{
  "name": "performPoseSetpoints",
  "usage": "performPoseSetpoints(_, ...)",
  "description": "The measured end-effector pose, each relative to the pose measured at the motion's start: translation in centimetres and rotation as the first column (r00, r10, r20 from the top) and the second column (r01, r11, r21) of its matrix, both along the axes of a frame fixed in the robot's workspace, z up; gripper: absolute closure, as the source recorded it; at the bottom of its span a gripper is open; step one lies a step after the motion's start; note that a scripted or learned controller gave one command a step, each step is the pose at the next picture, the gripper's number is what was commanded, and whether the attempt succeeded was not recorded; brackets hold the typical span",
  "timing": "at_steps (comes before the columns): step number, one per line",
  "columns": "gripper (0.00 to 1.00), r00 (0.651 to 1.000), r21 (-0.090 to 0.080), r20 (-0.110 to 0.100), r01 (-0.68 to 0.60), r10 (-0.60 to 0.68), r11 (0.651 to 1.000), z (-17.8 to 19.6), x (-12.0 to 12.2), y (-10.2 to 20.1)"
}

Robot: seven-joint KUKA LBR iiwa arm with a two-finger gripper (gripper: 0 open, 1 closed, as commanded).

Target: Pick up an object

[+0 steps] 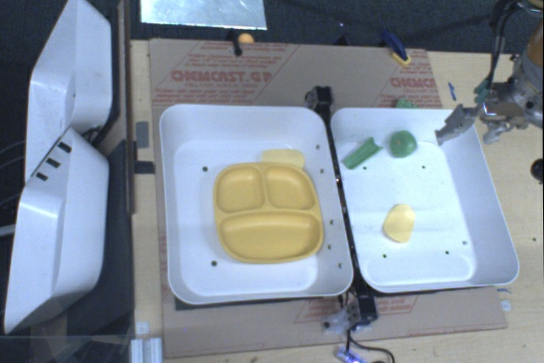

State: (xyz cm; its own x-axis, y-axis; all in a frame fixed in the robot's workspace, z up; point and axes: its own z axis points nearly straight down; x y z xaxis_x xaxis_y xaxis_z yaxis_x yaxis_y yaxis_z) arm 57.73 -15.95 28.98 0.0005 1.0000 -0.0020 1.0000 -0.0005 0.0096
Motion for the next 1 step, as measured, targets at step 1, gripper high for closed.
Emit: performPoseSetpoints(1,1.00,1.000,0.001,-0.007,-0.001,0.001,1.000,0.60,-0.04,0.06)
